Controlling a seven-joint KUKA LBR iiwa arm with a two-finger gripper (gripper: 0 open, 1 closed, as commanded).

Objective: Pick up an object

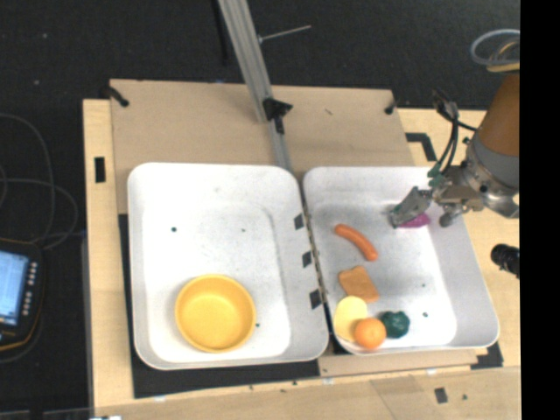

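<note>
A grey robot arm with an orange band reaches in from the right over the right-hand bin [455, 274], its gripper [413, 210] low near the bin's upper right, right beside a small purple object [420, 221]; whether the claw is open, closed or gripping cannot be told. An orange sausage [356, 241], a brown toast piece [359, 283], a yellow piece [350, 311], an orange ball [370, 332] and a dark green item [396, 324] lie towards the bin's near left, while a yellow bowl [215, 312] sits in the left-hand bin [210, 208]

bins [219, 191]: white plastic, smooth, faintly speckled
bowl [215, 312]: yellow plastic, slight sheen
bench [184, 125]: matt wood board
pole [249, 51]: grey metal
</note>
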